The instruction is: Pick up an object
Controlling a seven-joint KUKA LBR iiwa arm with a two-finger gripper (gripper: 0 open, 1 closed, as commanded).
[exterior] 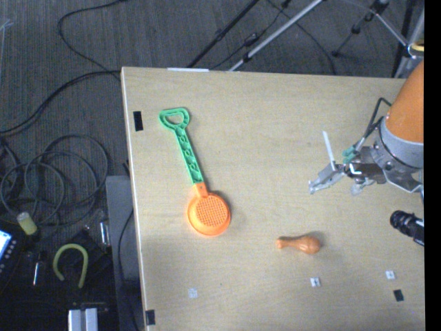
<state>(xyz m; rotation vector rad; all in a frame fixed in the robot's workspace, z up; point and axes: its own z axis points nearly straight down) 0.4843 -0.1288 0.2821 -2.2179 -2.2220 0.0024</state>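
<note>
Fingers spread apart and holding nothing, the gripper (329, 171) hangs above the tan bench top (275, 109), an orange pear-shaped toy (301, 243) lying just below and slightly left of it, a green-handled orange strainer (196, 185) well off to its left.

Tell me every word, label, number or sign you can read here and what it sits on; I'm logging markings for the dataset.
No readable text anywhere.
Small black and white markers on the bench: blank patches, too small to show any characters.
Green-handled strainer, orange pear-shaped toy and gripper: no lettering visible.
</note>
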